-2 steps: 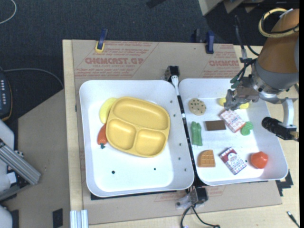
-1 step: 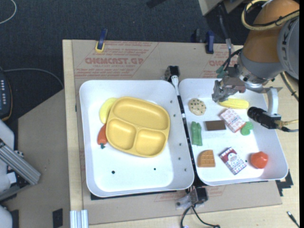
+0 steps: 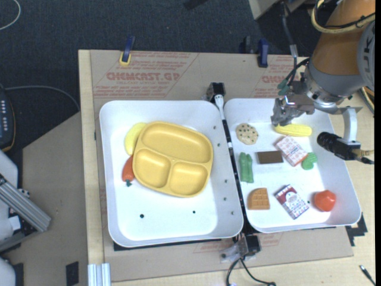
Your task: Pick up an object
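Corn cob (image 3: 294, 130) lying at the back of the right bin (image 3: 350, 190), directly under the gripper (image 3: 284, 117); finger state impossible to tell. Close by: cookie (image 3: 246, 133), brown bar (image 3: 269, 157), red-and-white packet (image 3: 290, 150), green piece (image 3: 308, 161). Nearer the front: green pod (image 3: 245, 167), waffle (image 3: 258, 199), second packet (image 3: 292, 200), tomato (image 3: 324, 201). Left bin (image 3: 113, 177) with yellow tray (image 3: 172, 158) over banana (image 3: 133, 136), beside carrot (image 3: 128, 170). Printed on the board: "CHEMCAST".
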Robot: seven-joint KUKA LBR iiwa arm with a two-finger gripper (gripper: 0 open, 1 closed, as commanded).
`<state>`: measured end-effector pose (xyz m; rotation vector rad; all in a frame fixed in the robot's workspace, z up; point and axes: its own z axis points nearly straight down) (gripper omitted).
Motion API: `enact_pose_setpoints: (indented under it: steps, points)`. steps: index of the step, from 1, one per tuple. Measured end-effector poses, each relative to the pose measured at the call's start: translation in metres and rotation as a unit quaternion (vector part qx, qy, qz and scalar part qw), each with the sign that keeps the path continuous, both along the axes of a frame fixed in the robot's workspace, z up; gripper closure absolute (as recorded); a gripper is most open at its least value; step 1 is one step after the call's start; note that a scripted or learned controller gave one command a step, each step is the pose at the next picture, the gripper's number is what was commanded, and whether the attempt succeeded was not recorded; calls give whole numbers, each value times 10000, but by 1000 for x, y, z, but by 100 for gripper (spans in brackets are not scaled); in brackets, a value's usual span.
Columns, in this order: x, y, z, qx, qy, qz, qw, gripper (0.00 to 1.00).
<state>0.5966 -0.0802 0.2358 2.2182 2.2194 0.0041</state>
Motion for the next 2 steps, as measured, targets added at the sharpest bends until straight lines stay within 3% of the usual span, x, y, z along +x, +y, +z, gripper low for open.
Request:
enact_pose_setpoints:
  steps: [1,2]
  points:
    - [-5,-1,-21,6,42,-5,10000,100]
    - [10,0,-11,-2,2,5,10000,100]
